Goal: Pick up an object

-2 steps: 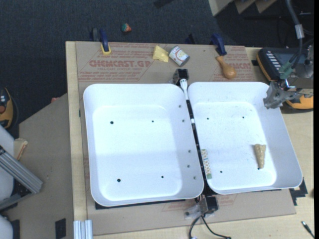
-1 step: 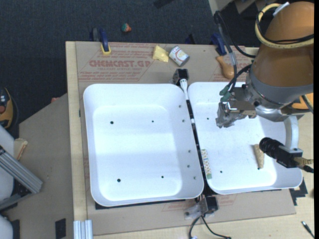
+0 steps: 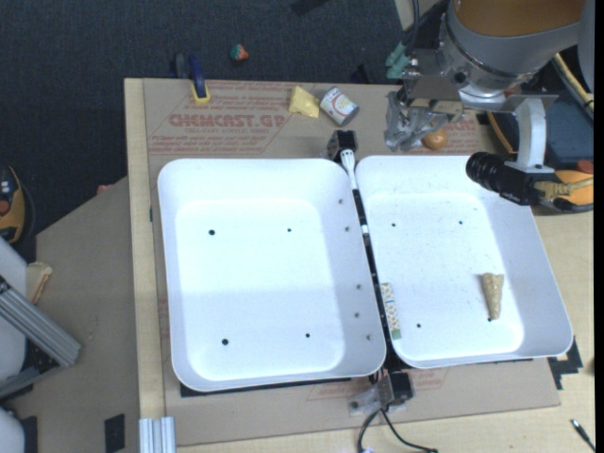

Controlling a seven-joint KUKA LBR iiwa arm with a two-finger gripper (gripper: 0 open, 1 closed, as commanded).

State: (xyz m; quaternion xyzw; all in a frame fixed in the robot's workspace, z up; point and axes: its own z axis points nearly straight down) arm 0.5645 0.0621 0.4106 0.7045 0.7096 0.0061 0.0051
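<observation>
My pincer [image 3: 415,128] hangs past the far edge of the right bin [image 3: 444,262], I cannot tell how wide, and the cone [image 3: 492,295] inside is not picked yet.

Wide open across left bin [image 3: 179,253]. Blocked at 4 o'clock of right bin [image 3: 528,243] by tan cone [image 3: 492,294].

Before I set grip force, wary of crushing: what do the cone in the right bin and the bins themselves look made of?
The tan cone looks matte and slightly rough, perhaps foam or wood; it is too small to settle. The left bin and right bin look like smooth white moulded plastic: rounded corners, even sheen.
</observation>
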